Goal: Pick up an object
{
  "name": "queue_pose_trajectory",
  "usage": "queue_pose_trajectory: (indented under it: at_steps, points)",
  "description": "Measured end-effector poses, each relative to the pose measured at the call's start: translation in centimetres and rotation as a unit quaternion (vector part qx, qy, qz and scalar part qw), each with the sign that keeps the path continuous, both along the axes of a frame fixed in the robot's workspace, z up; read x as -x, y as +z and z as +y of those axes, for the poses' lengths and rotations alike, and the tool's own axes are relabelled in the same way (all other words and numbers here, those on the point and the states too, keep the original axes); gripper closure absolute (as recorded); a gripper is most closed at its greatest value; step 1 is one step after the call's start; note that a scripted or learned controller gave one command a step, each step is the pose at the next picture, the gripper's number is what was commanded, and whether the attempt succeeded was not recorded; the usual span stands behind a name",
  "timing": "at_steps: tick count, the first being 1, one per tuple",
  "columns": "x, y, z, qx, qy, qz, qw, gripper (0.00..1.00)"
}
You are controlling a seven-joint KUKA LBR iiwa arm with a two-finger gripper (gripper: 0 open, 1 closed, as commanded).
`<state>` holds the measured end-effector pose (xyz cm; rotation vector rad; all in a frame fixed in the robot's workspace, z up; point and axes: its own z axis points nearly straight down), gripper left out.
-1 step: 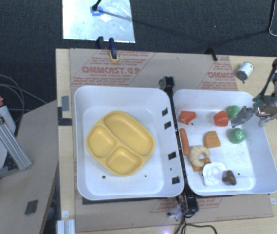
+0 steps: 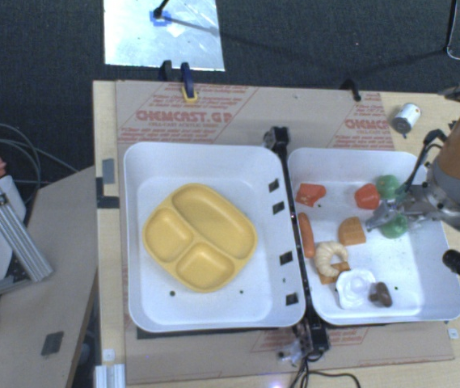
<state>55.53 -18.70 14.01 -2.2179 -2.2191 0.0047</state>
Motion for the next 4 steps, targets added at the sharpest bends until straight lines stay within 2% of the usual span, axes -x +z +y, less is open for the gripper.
queue_pose_trajectory:
  at_steps: [1, 2, 3, 4]
  points:
    - [-0.7, -5.5, -0.1, -0.0017, 0.0, -0.004, 1.0, 0.0]
    - [-0.7, 1.5, -2.1, 0.0023, 0.0, -0.006, 1.0, 0.0]
    - [-4.6, -5.8, -1.9, 0.0012, 0.002, -0.004, 1.0, 0.0]
    - [-4.5, -4.5, -1.9, 0.0013, 0.003, -0.005, 1.0, 1.0]
